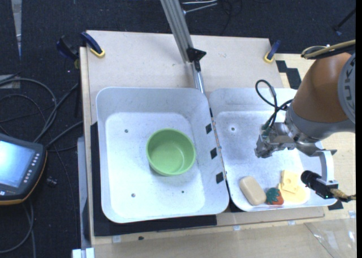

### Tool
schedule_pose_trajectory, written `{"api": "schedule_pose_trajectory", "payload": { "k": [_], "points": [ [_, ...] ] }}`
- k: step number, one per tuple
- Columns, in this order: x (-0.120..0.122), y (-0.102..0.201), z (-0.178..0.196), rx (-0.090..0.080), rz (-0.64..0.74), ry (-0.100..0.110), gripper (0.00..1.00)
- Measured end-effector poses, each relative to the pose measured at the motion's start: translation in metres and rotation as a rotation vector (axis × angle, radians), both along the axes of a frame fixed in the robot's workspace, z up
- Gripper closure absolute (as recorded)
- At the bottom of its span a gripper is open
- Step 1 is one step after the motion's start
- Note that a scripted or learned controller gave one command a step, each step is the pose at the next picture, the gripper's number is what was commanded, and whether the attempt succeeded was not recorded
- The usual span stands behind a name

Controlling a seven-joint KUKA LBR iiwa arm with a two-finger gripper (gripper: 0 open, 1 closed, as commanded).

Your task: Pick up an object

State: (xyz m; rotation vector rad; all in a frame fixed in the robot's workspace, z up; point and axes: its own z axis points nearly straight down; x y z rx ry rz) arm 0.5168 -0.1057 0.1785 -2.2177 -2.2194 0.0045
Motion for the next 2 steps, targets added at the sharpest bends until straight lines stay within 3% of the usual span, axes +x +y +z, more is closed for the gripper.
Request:
{"api": "schedule_pose_trajectory", "payload": {
  "k": [1,2],
  "points": [
    [0.002,-0.002,-0.062,0.000,-0.001,0.001,0.00],
    [0.002,-0.002,-0.083,-0.001,-0.001,-0.004,0.00]
  ]
}}
